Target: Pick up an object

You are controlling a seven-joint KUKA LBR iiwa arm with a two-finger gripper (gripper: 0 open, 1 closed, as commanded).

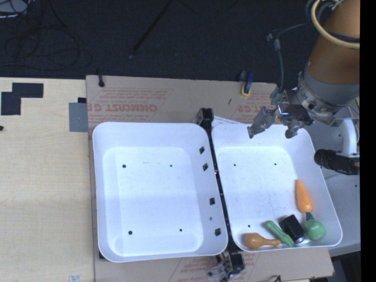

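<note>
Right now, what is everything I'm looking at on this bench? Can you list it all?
bins: two, white; left bin, right bin, side by side.
carrot: one, orange, right bin, near its right wall.
ball: one, green, right bin's near right corner.
black block: one, black, beside the ball.
green stick: one, green, left of the black block.
gourd: one, orange-tan, right bin's near edge.
clamp: one, yellow and blue, on the board's far edge.
arm: one, grey and orange, from the right.
gripper: one, open, over the right bin's far edge, holding nothing.

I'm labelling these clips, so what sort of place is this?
Probably a robotics lab's grasping test bench: a robot arm with its gripper open above two white bins, small toy-like objects in the right one, and loose cables behind.
</note>
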